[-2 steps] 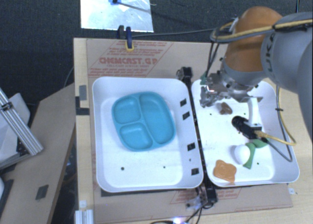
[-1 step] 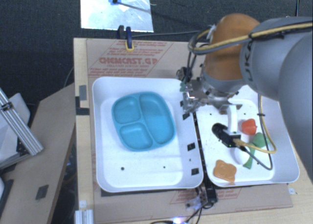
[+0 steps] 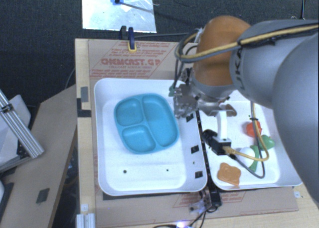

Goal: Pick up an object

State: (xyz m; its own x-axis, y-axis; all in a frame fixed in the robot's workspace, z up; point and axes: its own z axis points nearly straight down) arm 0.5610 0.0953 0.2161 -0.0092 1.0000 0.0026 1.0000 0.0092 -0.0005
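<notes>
Evidently the end effector (image 3: 185, 103) hung over the bins' shared edge, its opening impossible to tell. The blue tray (image 3: 146, 123) lay just to its left; the orange toy (image 3: 229, 173) sat below to its right.

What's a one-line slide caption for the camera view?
KUKA arm's end effector over the divide between two white bins: blue divided plate in the left bin, small toys in the right bin.

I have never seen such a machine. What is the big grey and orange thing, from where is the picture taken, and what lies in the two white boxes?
It is a robot arm, reaching in from the right. One fixed camera looks down at a slant. The arm's pincer hangs over the wall between two shallow white bins. The left bin holds a blue divided plate. The right bin holds small toys: an orange piece, a red one, a green one. I see nothing held between its fingers, which are too dark to judge.
</notes>
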